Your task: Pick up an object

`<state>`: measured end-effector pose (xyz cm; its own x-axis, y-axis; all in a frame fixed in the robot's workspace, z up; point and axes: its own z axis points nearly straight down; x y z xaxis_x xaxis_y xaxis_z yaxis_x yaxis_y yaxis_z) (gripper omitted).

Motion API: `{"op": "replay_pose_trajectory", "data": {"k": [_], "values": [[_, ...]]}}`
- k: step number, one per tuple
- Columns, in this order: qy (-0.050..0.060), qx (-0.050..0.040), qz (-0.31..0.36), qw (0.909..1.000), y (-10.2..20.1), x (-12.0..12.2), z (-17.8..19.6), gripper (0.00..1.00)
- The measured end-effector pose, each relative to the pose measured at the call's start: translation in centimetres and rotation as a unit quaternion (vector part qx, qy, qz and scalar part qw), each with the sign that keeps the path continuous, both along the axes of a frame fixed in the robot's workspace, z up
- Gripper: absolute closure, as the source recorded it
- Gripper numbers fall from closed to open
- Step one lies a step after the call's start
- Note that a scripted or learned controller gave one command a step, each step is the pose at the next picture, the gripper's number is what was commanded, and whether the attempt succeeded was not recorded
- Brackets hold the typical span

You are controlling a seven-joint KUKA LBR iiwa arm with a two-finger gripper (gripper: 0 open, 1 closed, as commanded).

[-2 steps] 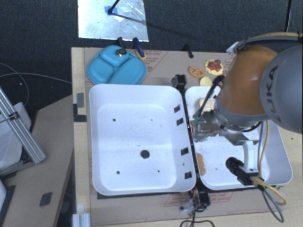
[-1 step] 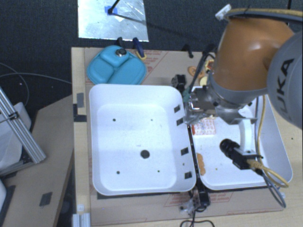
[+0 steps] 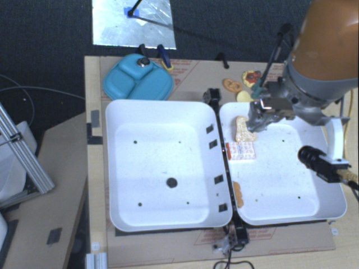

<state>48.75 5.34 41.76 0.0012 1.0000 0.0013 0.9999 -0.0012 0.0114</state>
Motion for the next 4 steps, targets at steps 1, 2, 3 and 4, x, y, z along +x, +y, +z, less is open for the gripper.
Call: {"op": "replay_pose_trajectory", "data": {"k": [1, 2, 3, 4], "values": [[0.001, 0.0025, 0.009, 1.0000, 13.2, -0.1, 5.7, 1.00], [0.003, 0.0006, 0.005, 1.0000, 12.4, 0.0, 6.4, 1.00], [0.001, 0.0011, 0.008, 1.0000, 12.4, 0.0, 7.5, 1.00], [0.000, 0.0018, 0.012, 0.9999, 12.4, 0.1, 8.6, 1.00]]}}
